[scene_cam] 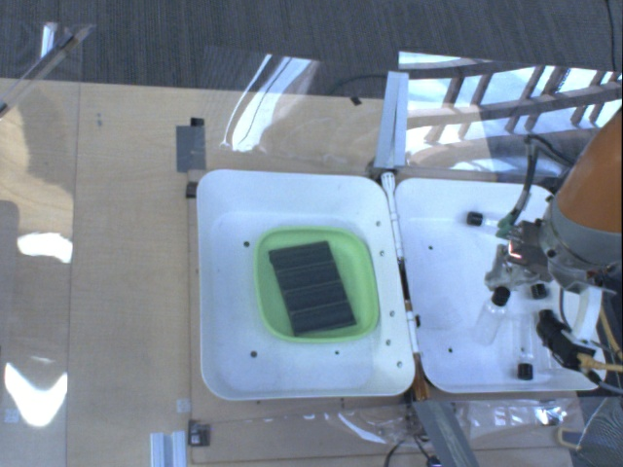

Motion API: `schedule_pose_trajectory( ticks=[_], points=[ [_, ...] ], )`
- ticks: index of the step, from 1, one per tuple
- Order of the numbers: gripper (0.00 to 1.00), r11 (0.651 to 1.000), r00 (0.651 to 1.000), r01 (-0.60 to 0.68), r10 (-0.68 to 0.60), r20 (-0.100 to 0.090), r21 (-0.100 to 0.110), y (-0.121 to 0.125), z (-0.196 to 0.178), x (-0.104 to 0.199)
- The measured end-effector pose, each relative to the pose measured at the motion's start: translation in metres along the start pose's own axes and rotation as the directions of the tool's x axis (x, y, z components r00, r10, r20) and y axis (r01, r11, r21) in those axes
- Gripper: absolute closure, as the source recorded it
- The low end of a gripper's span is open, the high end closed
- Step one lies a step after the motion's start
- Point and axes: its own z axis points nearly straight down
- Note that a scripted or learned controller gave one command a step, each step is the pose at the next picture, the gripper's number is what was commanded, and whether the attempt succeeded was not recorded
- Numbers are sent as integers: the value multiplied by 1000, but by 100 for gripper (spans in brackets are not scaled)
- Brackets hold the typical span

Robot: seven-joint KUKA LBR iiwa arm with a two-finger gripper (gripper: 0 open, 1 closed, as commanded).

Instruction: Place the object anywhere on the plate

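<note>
Camera view
Plate (pixel 316 244): green, square with rounded corners, in the left bin (pixel 224 290).
Object (pixel 311 287): dark ribbed slab lying flat on the plate, tilted a little.
Gripper (pixel 506 285): over the right bin (pixel 438 290), well apart from the object, which is across the divider.
Jaws: cannot tell whether spread or pressed together; nothing is visibly between them.
Hard to make out: wrist parts and cables crowd the fingertips; the arm (pixel 594 202) is cut off at the right.

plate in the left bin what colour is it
Light green plate, clearest in the camera view.
</note>
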Motion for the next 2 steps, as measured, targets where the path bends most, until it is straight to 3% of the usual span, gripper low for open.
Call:
schedule_pose_trajectory(
  ticks=[1,2],
  points=[
    [100,993,993,117,-117,0,1,24,10,54],
    [100,988,988,156,-156,-1,3,39,35,142]
  ],
)
